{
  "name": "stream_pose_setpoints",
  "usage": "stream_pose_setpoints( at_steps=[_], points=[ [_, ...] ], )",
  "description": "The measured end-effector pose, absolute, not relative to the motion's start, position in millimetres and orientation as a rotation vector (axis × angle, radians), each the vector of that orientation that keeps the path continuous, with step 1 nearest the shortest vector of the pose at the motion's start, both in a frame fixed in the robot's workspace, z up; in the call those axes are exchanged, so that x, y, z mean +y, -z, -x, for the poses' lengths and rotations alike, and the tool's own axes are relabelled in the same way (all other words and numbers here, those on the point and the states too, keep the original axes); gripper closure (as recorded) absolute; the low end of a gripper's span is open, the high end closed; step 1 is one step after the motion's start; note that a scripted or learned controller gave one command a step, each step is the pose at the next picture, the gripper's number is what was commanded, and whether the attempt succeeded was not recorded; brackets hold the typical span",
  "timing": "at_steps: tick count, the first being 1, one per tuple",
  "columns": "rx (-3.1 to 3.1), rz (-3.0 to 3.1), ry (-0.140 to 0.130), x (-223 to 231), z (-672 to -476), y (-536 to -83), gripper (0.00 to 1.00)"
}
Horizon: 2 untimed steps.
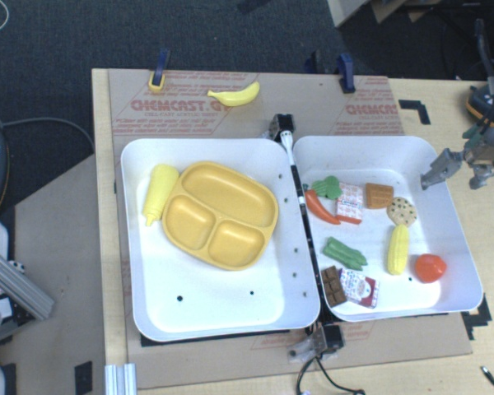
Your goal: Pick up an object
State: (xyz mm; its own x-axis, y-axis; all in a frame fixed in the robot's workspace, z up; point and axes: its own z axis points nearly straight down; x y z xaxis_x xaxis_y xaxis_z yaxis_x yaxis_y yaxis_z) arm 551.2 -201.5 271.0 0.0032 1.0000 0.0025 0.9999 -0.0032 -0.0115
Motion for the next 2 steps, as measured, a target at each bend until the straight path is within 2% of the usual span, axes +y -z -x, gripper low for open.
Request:
stream_pose_setpoints(
  at_steps=[1,2],
  points=[
    [-2.222,2.222,0.0,-201.2,-553.4,-277.6,0.0],
    [-2.219,2.217,-0.003,-194.4,-555.9,-233.1,0.0]
  ],
)
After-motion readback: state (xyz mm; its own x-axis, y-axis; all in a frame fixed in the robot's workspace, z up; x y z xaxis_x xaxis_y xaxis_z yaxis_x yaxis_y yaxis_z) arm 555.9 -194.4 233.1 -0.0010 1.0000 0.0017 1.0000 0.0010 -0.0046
